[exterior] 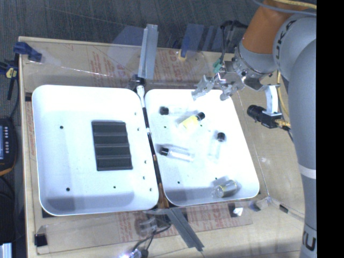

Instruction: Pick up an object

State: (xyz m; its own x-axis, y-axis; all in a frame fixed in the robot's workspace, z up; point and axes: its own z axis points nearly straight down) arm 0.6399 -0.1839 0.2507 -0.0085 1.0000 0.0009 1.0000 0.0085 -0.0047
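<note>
My gripper [213, 88] hangs with fingers spread and nothing between them, above the far edge of the right bin [244, 160]. A yellow-labelled vial [190, 120] lies just below it; a black ridged block [112, 145] sits in the left bin [48, 144].

White bins [48, 144], black ribbed block [112, 145], yellow piece [190, 122], orange-banded grey arm [279, 31].

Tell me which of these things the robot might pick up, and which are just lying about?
For the job: pincer; yellow piece, clear tube and metal can in the right bin.

Lying about: black ridged block in the left bin; blue clamp.
</note>
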